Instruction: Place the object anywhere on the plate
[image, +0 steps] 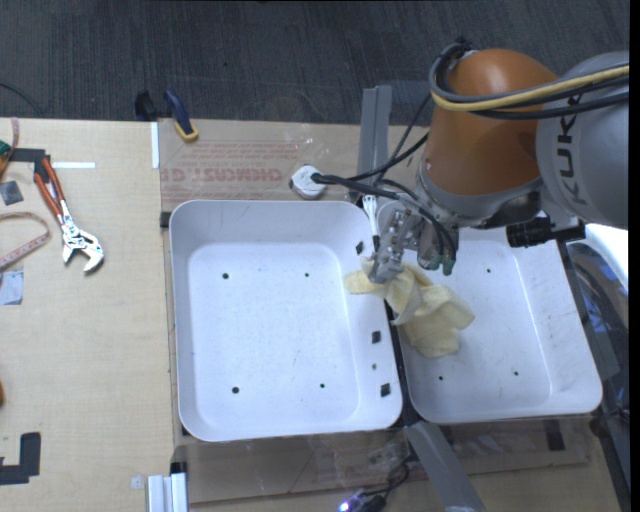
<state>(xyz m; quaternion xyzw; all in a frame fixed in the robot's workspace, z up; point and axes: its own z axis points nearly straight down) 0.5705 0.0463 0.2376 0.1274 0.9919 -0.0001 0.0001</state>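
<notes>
Over two white bins (200, 330), arm (500, 120) reaches down to cloth (425, 305).

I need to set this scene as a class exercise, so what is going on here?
A grey KUKA arm's two-finger gripper hangs over the divide between two shallow white bins. A crumpled pale yellow cloth trails from its fingertips, apparently pinched there, spilling mostly into the right-hand white bin, with a corner over the edge of the left-hand white bin.
</notes>
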